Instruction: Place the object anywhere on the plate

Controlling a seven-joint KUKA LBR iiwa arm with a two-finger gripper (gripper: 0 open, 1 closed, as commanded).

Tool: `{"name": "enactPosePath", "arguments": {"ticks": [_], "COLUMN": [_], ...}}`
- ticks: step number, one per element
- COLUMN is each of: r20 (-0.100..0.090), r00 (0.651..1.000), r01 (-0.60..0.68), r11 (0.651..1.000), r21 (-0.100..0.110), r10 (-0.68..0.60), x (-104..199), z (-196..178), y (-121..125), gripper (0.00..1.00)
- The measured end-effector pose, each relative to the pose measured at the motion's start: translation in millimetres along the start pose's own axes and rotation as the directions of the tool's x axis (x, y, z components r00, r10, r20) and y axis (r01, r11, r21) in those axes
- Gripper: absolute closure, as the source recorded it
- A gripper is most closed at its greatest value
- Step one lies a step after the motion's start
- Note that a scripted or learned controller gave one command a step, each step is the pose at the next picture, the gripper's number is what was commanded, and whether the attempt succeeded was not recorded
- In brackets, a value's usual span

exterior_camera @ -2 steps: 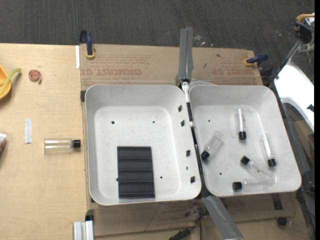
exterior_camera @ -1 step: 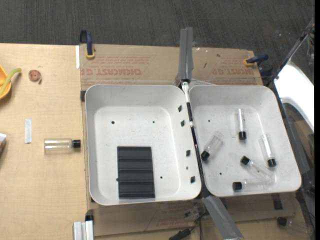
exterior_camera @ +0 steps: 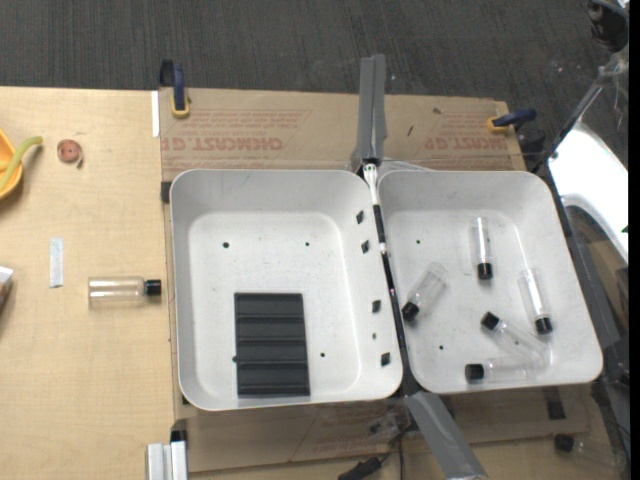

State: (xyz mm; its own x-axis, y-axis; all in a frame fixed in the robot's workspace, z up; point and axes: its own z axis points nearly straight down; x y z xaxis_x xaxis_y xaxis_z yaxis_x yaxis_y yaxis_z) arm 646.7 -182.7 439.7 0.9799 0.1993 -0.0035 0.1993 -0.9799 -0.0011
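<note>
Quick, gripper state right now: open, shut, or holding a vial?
Gripper: cannot be told.
Vials lie loose in the right bin.

Black ribbed rectangular plate point(exterior_camera: 270, 345) lying flat in the left bin's near part, five clear black-capped vials point(exterior_camera: 483, 249) lying scattered on their sides across the right bin's floor, well apart from it

White bins point(exterior_camera: 190, 268) (black ribbed plate point(exterior_camera: 271, 345))
</note>
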Motion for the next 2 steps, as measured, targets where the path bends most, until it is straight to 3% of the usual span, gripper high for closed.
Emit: {"name": "enactPosePath", "arguments": {"ticks": [1, 2], "r20": [0.002, 0.0], "r00": [1.0, 1.0], "r01": [0.0, 0.004], "r11": [1.0, 1.0], "r21": [0.001, 0.0], "r10": [0.0, -0.004], "x": [-63.0, 6.1], "z": [0.1, 0.2], "y": [23.0, -7.6], "gripper": [0.0, 0.0]}}
